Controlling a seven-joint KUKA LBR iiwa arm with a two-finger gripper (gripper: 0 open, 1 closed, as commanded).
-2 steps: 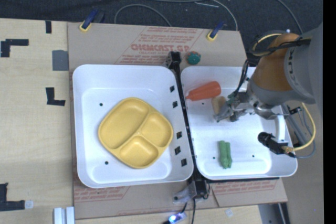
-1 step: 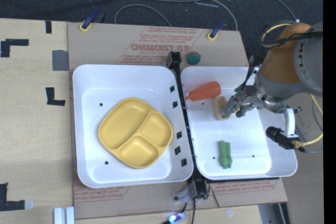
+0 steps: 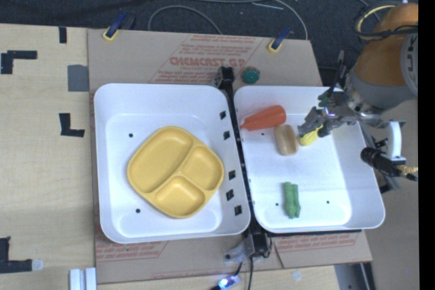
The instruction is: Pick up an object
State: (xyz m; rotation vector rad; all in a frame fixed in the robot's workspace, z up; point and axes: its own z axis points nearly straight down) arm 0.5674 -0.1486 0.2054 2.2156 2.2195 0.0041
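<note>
In the right bin (image 3: 353, 210) lie an orange carrot-shaped piece (image 3: 264, 118), a tan bread-like piece (image 3: 286, 140) and a green piece (image 3: 291, 200). My gripper (image 3: 312, 129) hangs over the upper right part of that bin, just right of the tan piece. A small yellow object (image 3: 309, 138) sits at its fingertips; whether it is gripped I cannot tell. The arm's grey and orange body (image 3: 384, 68) comes in from the right.
The left bin (image 3: 109, 146) holds a yellow divided plate (image 3: 176, 170). A small teal object (image 3: 251, 75) rests on the cardboard behind the bins. Black clips run along the seam between the bins. Cables cross the dark floor at the back.
</note>
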